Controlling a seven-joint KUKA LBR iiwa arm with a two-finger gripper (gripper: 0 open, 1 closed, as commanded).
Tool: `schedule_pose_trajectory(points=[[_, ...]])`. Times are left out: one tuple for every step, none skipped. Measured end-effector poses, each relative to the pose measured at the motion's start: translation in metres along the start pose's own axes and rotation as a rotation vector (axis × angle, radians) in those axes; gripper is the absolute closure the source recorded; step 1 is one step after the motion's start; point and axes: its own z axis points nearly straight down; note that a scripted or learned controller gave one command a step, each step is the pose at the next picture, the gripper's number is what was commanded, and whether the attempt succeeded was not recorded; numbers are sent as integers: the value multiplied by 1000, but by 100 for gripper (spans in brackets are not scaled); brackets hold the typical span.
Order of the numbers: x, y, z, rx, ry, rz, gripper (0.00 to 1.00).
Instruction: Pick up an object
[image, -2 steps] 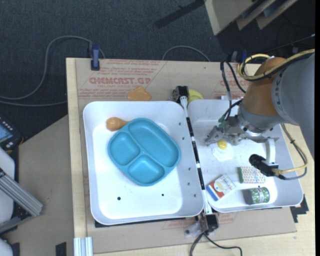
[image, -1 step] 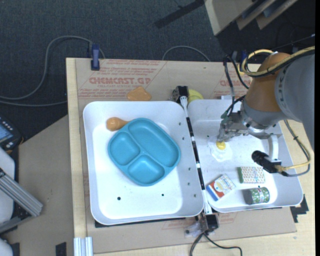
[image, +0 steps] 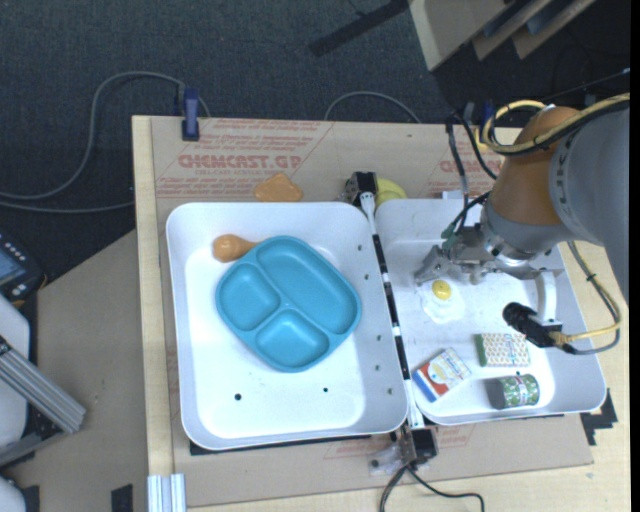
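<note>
In the camera view the arm (image: 545, 190) comes in from the right and bends down over the right bin (image: 575, 395), its pincer (image: 452, 262) low above the bin floor in the far-left part of that bin. Whether the pincer is released or clenched cannot be told from this slant.

Just near of the pincer lies a small white and yellow piece, seemingly a toy fried egg (image: 440, 295), apart from the metal as far as the view shows. It is the closest candidate for the pick. It looks light, flat and probably smooth, so it may slip; a hold across its narrow width, low at the edges, seems best.

Nearer in the same bin lie a red, white and blue packet (image: 441, 372), a speckled box (image: 503, 349) and a dark green can (image: 514, 390), all well apart from the pincer. The can looks stiff and round, likely to roll.

The left bin (image: 200, 370) holds a blue divided plate (image: 287, 301) and, touching its far-left rim, an orange drumstick-like toy (image: 233, 246). Both bins sit on the desk (image: 150, 300).
</note>
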Motion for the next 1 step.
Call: schedule_pose_trajectory(points=[[-11,5,13,3,0,1,0]])
